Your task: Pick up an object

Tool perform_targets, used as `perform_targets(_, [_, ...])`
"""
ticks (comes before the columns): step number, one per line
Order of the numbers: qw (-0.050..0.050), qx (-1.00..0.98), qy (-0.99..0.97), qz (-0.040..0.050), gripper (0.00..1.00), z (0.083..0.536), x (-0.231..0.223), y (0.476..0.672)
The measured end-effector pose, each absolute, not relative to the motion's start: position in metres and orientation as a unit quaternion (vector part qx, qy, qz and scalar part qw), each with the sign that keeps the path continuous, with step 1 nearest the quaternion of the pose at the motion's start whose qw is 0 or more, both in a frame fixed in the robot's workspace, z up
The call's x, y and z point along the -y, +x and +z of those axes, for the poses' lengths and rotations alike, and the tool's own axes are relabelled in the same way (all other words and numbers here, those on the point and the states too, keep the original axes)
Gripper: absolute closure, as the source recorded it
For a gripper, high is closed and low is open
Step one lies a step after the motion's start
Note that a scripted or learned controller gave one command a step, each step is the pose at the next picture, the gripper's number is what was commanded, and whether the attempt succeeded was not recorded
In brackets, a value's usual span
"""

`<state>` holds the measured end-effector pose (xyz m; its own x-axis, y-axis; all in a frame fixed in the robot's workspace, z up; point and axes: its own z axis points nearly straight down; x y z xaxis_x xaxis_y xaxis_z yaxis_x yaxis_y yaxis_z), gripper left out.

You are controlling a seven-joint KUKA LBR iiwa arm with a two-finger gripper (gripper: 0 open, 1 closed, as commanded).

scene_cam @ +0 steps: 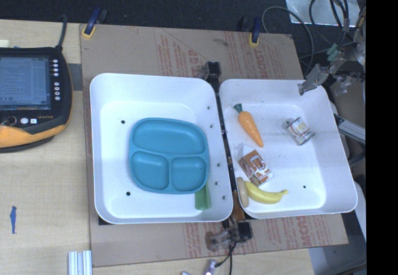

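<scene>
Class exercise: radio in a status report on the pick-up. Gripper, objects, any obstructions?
Gripper over right bin's far corner, nothing seen between fingers. Carrot, small can, snack packet, banana all lying in bin. Nothing blocking.

The pale wooden bench (pixel 43 205) carries a brown cardboard sheet (pixel 186 50) at centre. Two white bins sit side by side on the sheet, the left bin (pixel 106 143) touching the right bin (pixel 336 162). At nine o'clock lies a control tablet (pixel 31 96).
</scene>
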<state>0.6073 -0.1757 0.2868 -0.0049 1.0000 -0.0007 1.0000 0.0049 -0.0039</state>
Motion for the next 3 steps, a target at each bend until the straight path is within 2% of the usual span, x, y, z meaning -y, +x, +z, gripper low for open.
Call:
perform_targets(1, [0.001,0.709,-0.705,0.0023,0.0,0.182,0.125,0.588])
perform_targets(2, [0.001,0.709,-0.705,0.0026,0.0,0.091,0.099,0.593])
perform_targets(3, [0.001,0.71,-0.704,0.0039,1.0,0.101,0.1,0.593])
